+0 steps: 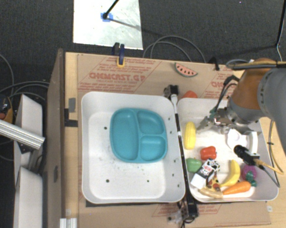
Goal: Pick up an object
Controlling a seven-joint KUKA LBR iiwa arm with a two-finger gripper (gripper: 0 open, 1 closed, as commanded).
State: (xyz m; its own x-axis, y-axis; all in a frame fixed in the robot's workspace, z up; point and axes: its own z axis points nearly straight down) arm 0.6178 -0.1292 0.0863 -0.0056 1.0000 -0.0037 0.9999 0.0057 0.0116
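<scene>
The end effector (213, 120) hangs over the back of the right bin (271, 190); whether it is wide or narrow I cannot tell, as the grey arm (271, 93) covers much of it. Just beside it lies a yellow toy (190, 135). Nearer the front crowd a red pepper (208, 153), green piece (194, 164), banana (233, 173) and carrot (236, 188). The left bin (90, 179) holds 1 blue divided plate (138, 135).

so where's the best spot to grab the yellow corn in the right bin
Probably across the middle of the corn, coming straight down. It lies flat, long axis running up the bin, beside the left wall, so fingers should close across its narrow width.
</scene>
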